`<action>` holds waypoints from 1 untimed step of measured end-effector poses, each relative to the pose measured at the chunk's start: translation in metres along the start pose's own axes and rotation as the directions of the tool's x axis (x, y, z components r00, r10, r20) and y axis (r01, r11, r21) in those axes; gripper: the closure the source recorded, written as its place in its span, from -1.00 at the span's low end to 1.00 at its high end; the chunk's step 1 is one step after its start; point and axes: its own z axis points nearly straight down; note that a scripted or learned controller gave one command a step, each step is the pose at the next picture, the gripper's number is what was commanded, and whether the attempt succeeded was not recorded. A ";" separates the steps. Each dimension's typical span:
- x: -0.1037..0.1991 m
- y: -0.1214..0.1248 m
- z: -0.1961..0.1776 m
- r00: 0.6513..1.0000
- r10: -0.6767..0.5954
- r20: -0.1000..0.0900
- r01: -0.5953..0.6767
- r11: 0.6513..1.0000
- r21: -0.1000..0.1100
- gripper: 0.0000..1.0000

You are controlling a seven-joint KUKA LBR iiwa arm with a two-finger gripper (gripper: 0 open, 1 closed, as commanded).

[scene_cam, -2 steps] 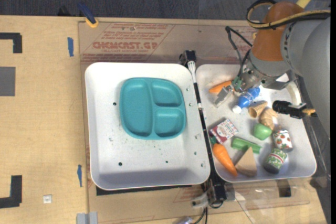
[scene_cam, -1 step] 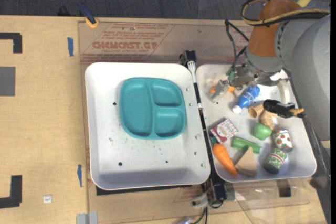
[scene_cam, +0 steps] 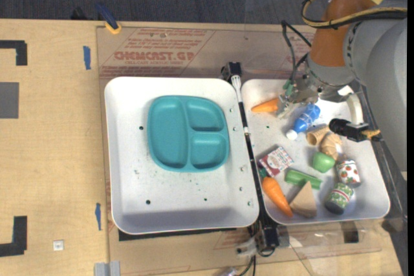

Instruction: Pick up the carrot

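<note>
An orange carrot (scene_cam: 264, 106) lies near the far left corner of the right bin (scene_cam: 381, 200), its point toward the left. My gripper (scene_cam: 294, 95) is low over the bin right at the carrot's thick end, and I cannot tell whether it touches it. A second orange carrot with a green top (scene_cam: 276, 196) lies at the bin's near left side, well apart from the gripper.
A blue bottle (scene_cam: 304, 119) lies just in front of the gripper. Further forward are a pink packet (scene_cam: 277, 159), green pieces (scene_cam: 322, 161), a tan wedge (scene_cam: 303, 202), a small can (scene_cam: 338, 198) and a white ball (scene_cam: 347, 171). The left bin (scene_cam: 123, 191) holds a teal divided plate (scene_cam: 162, 145).
</note>
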 end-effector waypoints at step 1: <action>0.002 -0.002 0.003 1.000 0.000 -0.005 0.000 1.000 0.008 -1.00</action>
